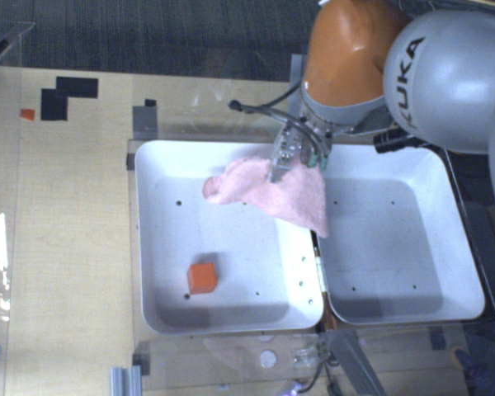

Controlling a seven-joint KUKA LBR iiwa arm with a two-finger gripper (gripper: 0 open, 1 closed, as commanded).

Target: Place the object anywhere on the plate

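Note:
A pink cloth [272, 192] hangs over the upper right part of the left bin [158, 221]. Its top is pinched between the fingers of my gripper [280, 170], and its lower corner droops across the divide between the two bins. The gripper is shut on the cloth and reaches down from the orange-banded wrist above the bins' far edge. A small orange cube [202, 278] lies on the left bin's floor near its front, well clear of the gripper.
The right bin [396, 238] sits beside the left one, partly under the arm's grey body [445, 73]. Black marks [62, 96] and a small orange tag [26, 115] lie on the wooden bench at the far left.

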